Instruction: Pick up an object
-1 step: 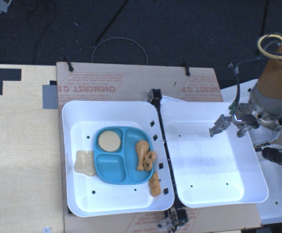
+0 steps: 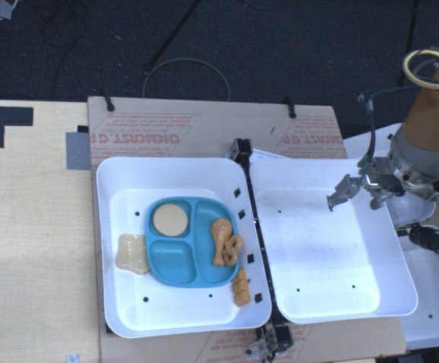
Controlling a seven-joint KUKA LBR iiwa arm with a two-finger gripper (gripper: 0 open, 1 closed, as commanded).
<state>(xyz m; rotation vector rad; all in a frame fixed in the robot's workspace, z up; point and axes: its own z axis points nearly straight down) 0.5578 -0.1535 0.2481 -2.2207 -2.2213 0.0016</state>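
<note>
A blue divided plate [image 2: 180, 267] lies in the left bin [image 2: 121, 180]. On it rest a round tan biscuit [image 2: 169, 219] and a knobbly brown pretzel-like piece [image 2: 225, 242]. A pale bread-like slab [image 2: 132, 253] lies on the bin floor against the plate's left edge. A small brown chunk [image 2: 240, 287] sits off the plate's lower right corner, by the divider. My gripper [image 2: 359, 193] hangs over the upper right part of the right bin [image 2: 332, 278], far from all these objects. Its fingers [image 2: 340, 191] are spread, open, with nothing between them.
A black clip strip [image 2: 251, 225] runs between the two bins. Both bins sit on a cardboard sheet [image 2: 204, 131] on the bench. A wooden tabletop [image 2: 30, 233] lies to the left. Cables cross the dark floor behind.
</note>
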